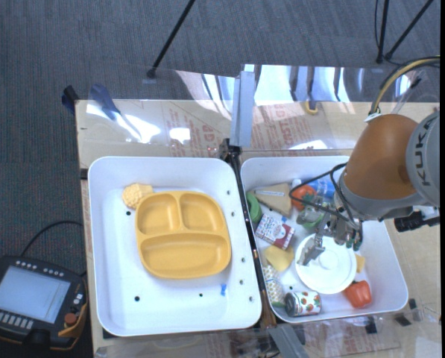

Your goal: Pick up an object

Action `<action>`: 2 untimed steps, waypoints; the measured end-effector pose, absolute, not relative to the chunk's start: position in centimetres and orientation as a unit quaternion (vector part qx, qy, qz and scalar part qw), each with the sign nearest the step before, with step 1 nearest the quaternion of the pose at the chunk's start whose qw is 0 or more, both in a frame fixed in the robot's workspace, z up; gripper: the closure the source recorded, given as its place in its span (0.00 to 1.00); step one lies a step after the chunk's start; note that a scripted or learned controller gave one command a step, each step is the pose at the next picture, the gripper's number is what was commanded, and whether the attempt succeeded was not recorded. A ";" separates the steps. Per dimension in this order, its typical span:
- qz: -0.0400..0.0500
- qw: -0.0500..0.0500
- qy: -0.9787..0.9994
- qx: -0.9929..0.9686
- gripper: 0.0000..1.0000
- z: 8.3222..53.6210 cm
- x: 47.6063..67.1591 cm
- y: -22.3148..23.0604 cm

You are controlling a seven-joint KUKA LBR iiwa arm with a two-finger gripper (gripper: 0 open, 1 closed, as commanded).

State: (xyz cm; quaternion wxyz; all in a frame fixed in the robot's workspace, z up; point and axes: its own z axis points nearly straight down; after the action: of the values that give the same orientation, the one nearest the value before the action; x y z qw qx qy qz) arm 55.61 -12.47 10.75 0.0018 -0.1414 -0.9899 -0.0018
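Note:
The right bin [392, 253] holds a jumble of small things: a white round plate [326, 271], a red pepper-like toy [358, 293], a printed can [304, 303], a yellow block [279, 258], a red and white packet [275, 230], a green item [253, 206] and a red tomato-like toy [303, 194]. My gripper [317, 245] hangs over the upper left edge of the white plate, under the orange wrist band [379, 166]. Nothing shows between its fingers.
The left bin [110, 274] holds a yellow divided tray [182, 233] with a small yellow corn-like toy [136, 194] at its upper left corner. A teach pendant [30, 297] lies on the floor at lower left. Tripod legs stand behind the bench.

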 end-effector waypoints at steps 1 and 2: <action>-0.001 0.000 -0.975 -0.220 0.00 8.7 59.1 -8.5; 0.000 -0.001 -0.967 -0.256 0.00 8.8 62.7 -12.4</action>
State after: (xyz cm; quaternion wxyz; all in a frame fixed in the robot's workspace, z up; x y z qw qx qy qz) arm 62.71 -12.42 8.77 -0.0005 -0.2556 -0.9668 -0.0002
